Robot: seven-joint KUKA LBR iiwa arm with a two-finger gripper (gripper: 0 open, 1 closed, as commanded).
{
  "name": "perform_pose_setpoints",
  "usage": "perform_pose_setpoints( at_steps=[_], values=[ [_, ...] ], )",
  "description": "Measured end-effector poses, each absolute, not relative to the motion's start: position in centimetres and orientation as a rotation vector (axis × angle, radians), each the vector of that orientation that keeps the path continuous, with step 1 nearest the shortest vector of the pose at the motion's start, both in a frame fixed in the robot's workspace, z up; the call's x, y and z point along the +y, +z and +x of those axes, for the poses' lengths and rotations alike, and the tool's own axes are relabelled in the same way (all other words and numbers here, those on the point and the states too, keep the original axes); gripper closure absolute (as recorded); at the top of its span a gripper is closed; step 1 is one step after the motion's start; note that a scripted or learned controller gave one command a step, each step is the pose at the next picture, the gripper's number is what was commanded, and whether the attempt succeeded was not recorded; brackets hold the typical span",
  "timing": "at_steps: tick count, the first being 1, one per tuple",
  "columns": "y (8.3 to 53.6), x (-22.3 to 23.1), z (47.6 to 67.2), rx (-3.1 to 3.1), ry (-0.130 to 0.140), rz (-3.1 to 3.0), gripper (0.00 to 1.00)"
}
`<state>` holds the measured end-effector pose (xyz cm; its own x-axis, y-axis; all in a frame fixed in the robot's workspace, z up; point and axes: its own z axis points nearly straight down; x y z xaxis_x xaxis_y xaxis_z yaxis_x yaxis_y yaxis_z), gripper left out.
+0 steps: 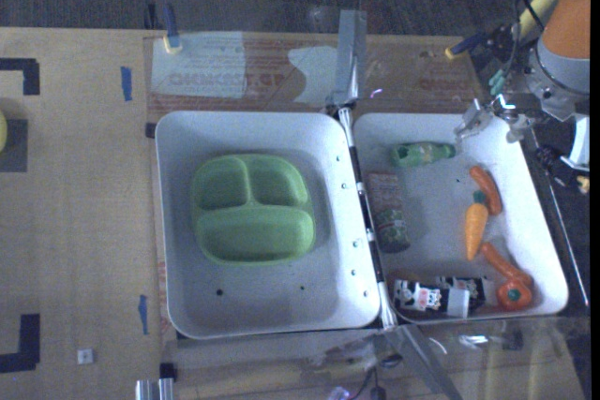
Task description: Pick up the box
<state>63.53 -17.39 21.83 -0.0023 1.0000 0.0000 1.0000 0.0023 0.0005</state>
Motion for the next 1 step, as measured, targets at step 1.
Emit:
perform_pose_setpoints(
  at_steps=[1],
  values=[
    [9.66,-15.17,63.32,2.230,0.001,2.212,0.00]
  ],
)
